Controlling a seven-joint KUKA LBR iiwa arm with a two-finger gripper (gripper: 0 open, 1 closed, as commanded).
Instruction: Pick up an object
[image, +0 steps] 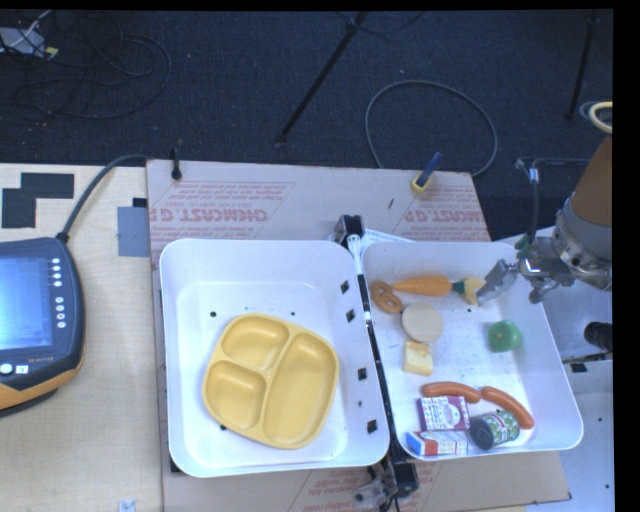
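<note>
A toy carrot (428, 286) lies at the far side of the right bin (560, 395), its green top pointing right toward the gripper (497, 280). One grey finger (493, 281) slants down just beside that green end; whether the claw is open or closed cannot be told, and nothing is seen held in it. The carrot looks like the likeliest thing to be picked, though this is a judgement.

Just near of it lie a pretzel (386, 297), a round white slice (422, 323) and a cheese wedge (418, 357). A green ball (503, 336) sits to the right. Sausages (478, 394), a small carton (443, 412) and a can (494, 430) crowd the near edge. The left bin (190, 275) holds a yellow divided plate (271, 379).

The risk: a grip on the narrow leafy tip could slip, or nudge the carrot toward the pretzel.
</note>
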